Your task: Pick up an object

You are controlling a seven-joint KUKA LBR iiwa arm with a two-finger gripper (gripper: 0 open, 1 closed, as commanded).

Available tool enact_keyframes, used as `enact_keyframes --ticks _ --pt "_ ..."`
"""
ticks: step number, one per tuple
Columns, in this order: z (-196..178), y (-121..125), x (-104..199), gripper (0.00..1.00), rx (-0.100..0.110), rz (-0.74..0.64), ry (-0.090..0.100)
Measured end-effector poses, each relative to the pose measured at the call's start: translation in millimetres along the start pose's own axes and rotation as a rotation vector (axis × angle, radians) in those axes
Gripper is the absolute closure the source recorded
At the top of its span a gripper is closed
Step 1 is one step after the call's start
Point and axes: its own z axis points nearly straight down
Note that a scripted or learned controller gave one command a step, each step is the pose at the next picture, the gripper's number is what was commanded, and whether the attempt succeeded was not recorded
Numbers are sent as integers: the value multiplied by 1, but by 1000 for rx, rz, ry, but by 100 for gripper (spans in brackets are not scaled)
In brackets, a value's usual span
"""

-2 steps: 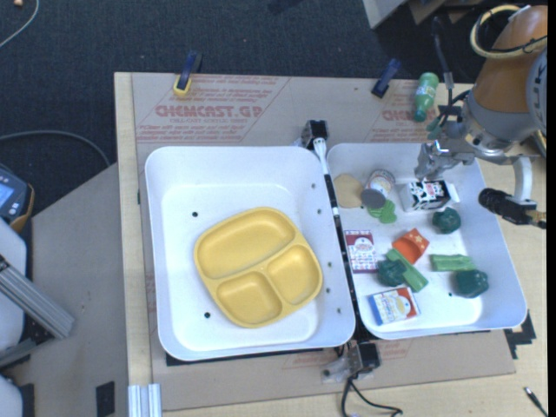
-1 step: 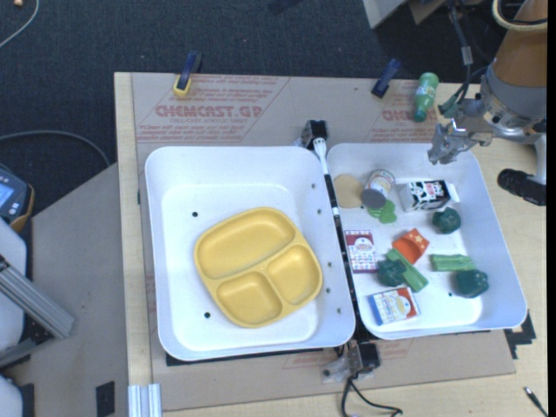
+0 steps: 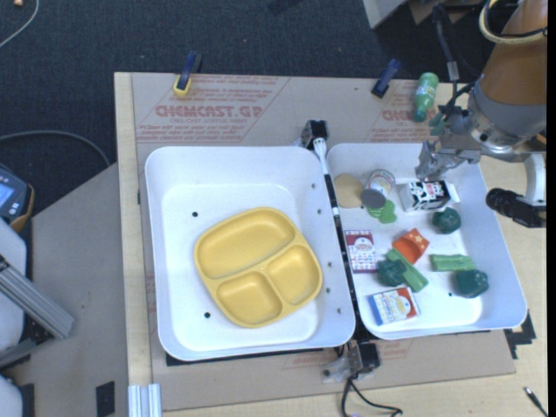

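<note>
My gripper (image 3: 433,174) hangs over the back of the right bin (image 3: 504,259), directly above a small black-and-white box (image 3: 430,195). Whether it touches the box is unclear. Beside the box to the left stand a small can (image 3: 380,182) and a tan round piece (image 3: 349,190). Further forward lie a red-and-white card (image 3: 360,249), an orange block (image 3: 410,245), a light green block (image 3: 452,261), two dark green lumps (image 3: 446,221) (image 3: 470,282) and a small carton (image 3: 393,305).
The left bin (image 3: 174,189) holds a yellow divided plate (image 3: 258,265). A green bottle (image 3: 425,95) stands on the cardboard behind the right bin. Blue clamps (image 3: 186,72) (image 3: 386,77) grip the board's back edge. The arm's grey and orange body fills the top right.
</note>
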Motion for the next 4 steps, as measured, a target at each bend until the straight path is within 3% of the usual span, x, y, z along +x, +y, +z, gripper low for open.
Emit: enact_keyframes --ticks 3,4 --pt "14 -117 103 100 4 0 0" --pt "10 -116 120 100 -3 1 -1"
